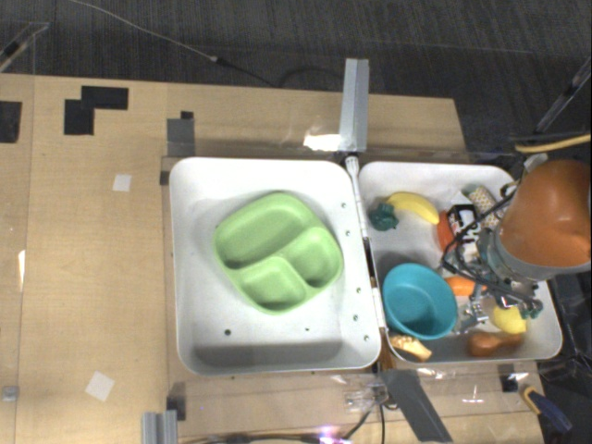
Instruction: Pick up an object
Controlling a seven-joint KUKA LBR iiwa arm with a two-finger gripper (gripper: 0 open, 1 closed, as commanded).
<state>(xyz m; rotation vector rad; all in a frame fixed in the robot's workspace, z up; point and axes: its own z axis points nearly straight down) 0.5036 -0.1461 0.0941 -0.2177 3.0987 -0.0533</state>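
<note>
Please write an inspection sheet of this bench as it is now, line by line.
Surface: wooden bench bearing a left bin and a right bin, side by side.
Job's things: green divided tray in the left bin; blue bowl, banana, lemon and small toys in the right bin.
Clutter: the right bin is crowded.
Hand: the hand is low in the right bin beside the bowl; grip unclear.
Cables: black cable across the dark floor behind the bench.
Surroundings: metal post at the bins' far edge.
</note>
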